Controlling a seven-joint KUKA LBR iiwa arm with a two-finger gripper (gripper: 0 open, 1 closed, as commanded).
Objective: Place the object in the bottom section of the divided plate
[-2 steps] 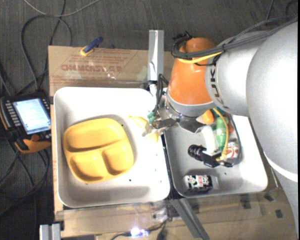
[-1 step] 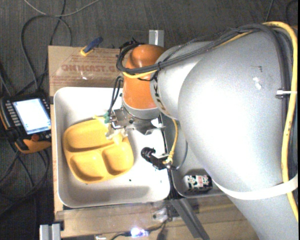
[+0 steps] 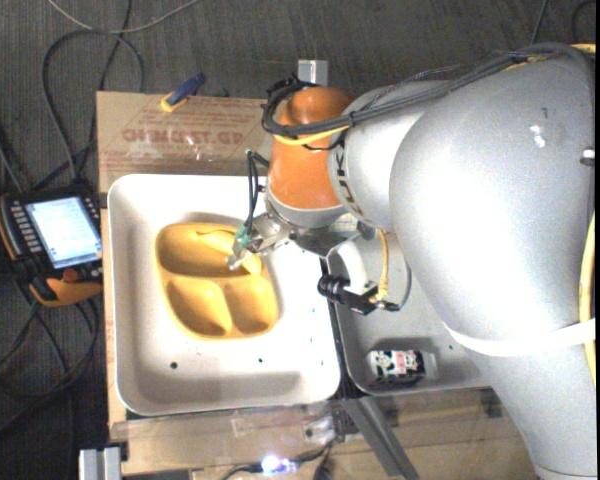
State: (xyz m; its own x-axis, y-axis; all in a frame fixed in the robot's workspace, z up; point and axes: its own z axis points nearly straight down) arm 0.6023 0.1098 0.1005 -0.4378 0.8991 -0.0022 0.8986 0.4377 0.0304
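Hand [image 3: 243, 255] over the yellow divided plate [image 3: 216, 290], mostly hidden by the wrist; grip unreadable.

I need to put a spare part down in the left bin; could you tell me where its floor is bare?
In the left bin, bare floor runs along the near edge below the yellow plate, and in a strip between the plate and the bin's left wall. The top right is crowded: the gripper hangs over the plate's right rim.

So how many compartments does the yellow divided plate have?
3. On the yellow divided plate, one large section lies at the top, under the gripper; two smaller sections sit side by side at the bottom. The arm partly covers the plate's right edge.
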